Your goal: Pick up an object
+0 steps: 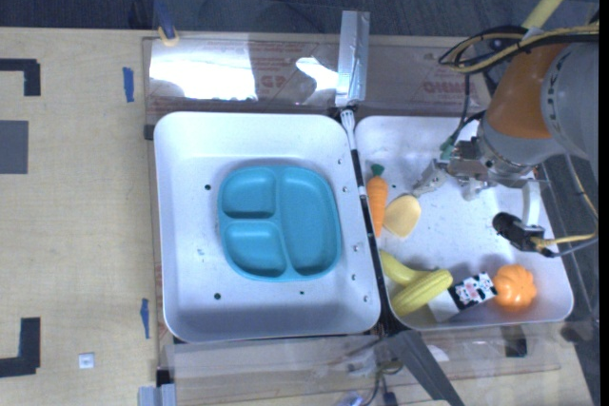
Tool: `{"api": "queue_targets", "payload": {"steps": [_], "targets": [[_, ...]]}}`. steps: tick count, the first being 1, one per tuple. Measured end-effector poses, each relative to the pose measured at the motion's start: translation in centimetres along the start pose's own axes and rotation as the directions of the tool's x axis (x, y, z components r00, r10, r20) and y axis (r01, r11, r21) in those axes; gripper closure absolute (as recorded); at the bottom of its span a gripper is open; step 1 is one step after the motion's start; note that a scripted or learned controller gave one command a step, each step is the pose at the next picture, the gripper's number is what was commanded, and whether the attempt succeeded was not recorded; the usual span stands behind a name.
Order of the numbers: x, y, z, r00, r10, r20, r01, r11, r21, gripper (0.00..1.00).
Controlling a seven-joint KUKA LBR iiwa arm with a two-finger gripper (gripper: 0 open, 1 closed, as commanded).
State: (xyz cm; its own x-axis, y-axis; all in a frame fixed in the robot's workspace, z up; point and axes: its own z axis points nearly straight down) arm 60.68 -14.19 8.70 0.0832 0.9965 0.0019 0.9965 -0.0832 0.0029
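End effector [455,168] hovers in right white bin [419,133], finger state indiscernible. Pale yellow plastic lemon [402,216] and orange plastic carrot [378,202] lie just left-below it.

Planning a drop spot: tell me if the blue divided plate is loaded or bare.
Bare: the blue divided plate shows plain blue in all three compartments.

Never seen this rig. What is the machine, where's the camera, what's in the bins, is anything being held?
One camera, fixed above the bench, looks down at a slant. The grey arm with the orange band reaches in from the right; its gripper hangs over the right bin. I can't see anything between its fingers. That bin holds a carrot, a pale yellow piece, a banana, a small black-and-white toy and an orange pumpkin. The left bin holds a blue divided plate.
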Motion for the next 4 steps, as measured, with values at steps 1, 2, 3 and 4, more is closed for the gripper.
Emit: {"api": "queue_targets", "payload": {"steps": [1,2,3,4], "targets": [[-5.9,3.1,0.0,0.998,-0.063,-0.007,0.063,0.998,0.001,0.0],[-5.8,6.4,-0.1,0.994,-0.11,-0.024,0.111,0.994,0.022,0.0],[-6.1,6.8,-1.3,0.993,-0.114,-0.004,0.114,0.993,-0.002,1.0],[-7.6,7.0,-12.2,0.999,-0.035,0.006,0.035,0.999,-0.01,1.0]]}}
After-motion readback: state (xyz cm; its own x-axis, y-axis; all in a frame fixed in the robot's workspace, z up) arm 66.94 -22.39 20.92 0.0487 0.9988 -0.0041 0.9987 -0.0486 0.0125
